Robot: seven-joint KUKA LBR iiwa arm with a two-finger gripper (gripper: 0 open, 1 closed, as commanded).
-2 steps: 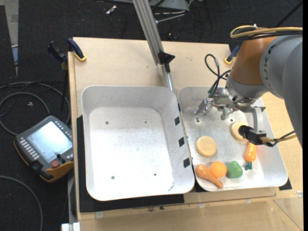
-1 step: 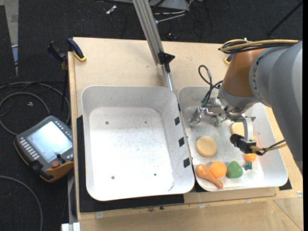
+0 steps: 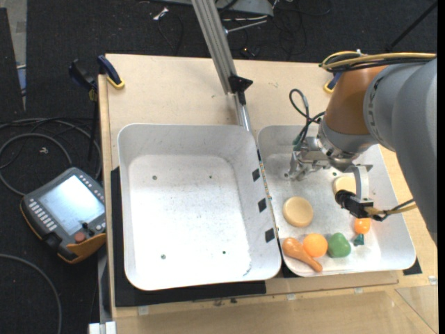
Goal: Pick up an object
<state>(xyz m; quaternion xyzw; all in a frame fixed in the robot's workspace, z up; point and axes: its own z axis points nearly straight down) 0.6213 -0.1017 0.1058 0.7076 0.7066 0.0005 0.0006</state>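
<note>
Two white bins are set side by side on the counter [image 3: 174, 89]. The arm [image 3: 393, 96] is reached in from the right, and its pincer [image 3: 300, 167] is lowered into the back half of the right bin [image 3: 274, 148], near the wall shared with the left bin [image 3: 188, 200]. Whether the pincer is released or clenched cannot be told, and nothing is seen gripped in it.

All the loose things are gathered in the right bin, nearer its front. A cream disc [image 3: 298, 211] is laid just in front of the pincer, apart from it. Along the front edge an orange gourd [image 3: 299, 250], an orange ball [image 3: 316, 244] and a green piece [image 3: 338, 245] are lined up, the ball touching the gourd and just beside the green piece. A small orange piece [image 3: 361, 225] is placed behind the green one. A pale piece [image 3: 342, 184] is partly hidden under the wrist.

A pendant [image 3: 66, 214] is left on the floor to the left of the counter.
</note>
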